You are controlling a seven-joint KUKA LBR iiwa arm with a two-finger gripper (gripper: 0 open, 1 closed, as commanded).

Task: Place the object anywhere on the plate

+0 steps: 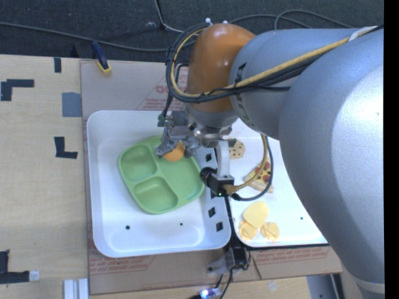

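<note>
A green plate (156, 185) with three compartments lies tilted in the left white bin (106, 185). My gripper (176, 147) hangs over the plate's far right corner. A small orange object (174, 154) sits between its fingers, just above or touching the plate's large compartment. The grey arm with its orange band (215, 61) comes in from the right and hides the far part of both bins.
The right bin (293, 229) holds yellow food pieces (257, 221), a pizza slice (260, 174) and a cookie (235, 148). A black cable (249, 195) loops over the divider between the bins. Cardboard (124, 86) lies under the bins.
</note>
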